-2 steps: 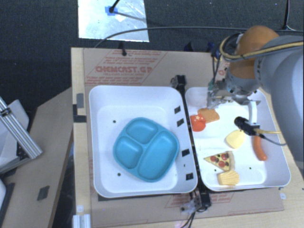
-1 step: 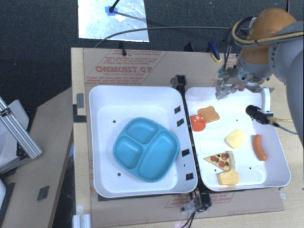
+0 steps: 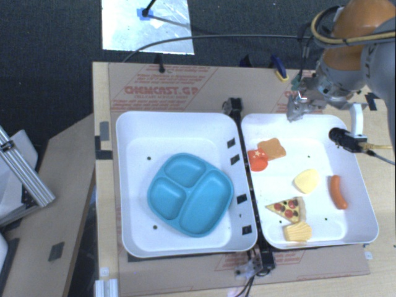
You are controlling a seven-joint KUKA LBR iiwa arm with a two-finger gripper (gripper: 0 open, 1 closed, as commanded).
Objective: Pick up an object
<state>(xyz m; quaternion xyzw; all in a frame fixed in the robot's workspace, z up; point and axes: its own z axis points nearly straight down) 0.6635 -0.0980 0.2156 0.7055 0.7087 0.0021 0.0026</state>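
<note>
Closest to the lens is the yellow cheese wedge (image 3: 297, 232) in the right bin (image 3: 362, 228), touching the pizza slice (image 3: 288, 208) just above it. Further up sit a pale round piece (image 3: 305, 180), a sausage (image 3: 337, 192) near the right wall, a tomato slice (image 3: 258, 160) and a toast piece (image 3: 271, 148) touching it. The gripper (image 3: 297, 108) hangs over the bin's far rim, well apart from the food, and honestly I can't tell if its fingers are spread or together, it's too small and blurry. The arm's top gets cut off by the frame. The left bin (image 3: 133, 141) holds a blue divided plate (image 3: 190, 193). The cardboard worktop (image 3: 167, 85) carries both bins.
</note>
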